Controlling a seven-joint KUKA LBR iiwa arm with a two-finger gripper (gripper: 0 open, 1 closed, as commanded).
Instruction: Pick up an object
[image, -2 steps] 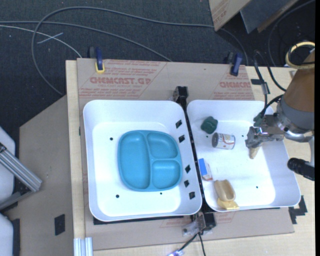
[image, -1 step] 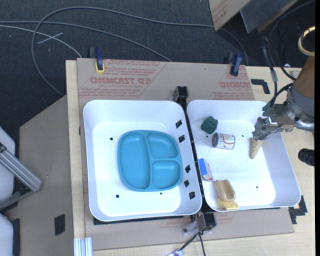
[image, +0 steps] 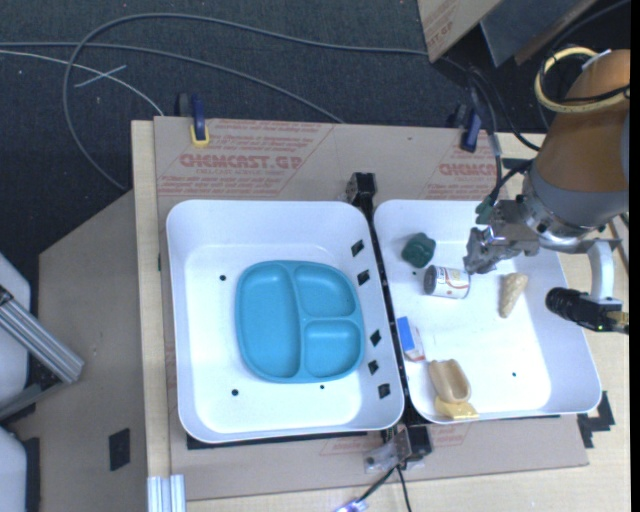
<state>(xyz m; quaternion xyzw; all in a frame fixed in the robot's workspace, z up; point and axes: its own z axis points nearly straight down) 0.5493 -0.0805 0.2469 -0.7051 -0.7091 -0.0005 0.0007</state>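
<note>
Tool (image: 481, 252), grip state unclear, just beside small white can (image: 447, 281) on its side.

You look down on a dark carpet (image: 90, 130) with thin cables (image: 120, 60) looping across it. A printed cardboard sheet (image: 250, 155) covers the bench, held at its far edge by two blue clamps (image: 199, 118). A cardboard box (image: 455, 22) sits at top right, and a metal rail (image: 35, 335) at left.
</note>
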